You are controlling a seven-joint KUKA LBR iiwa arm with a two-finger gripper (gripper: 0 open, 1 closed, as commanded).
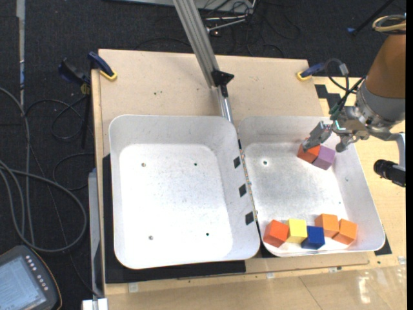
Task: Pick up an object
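A light wooden bench carries two shallow white bins set side by side and touching along their inner edges. The left bin and the right bin both lie toward the bench's near edge. Beyond the left bin, a blue-and-yellow clamp grips the bench's far left corner; another clamp grips the far right corner.

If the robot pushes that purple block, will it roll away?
Probably not. The purple block looks like a cube with flat faces, so it should slide, not roll. It looks stiff and likely light. It sits against an orange block, so a push may move both across the white bin.
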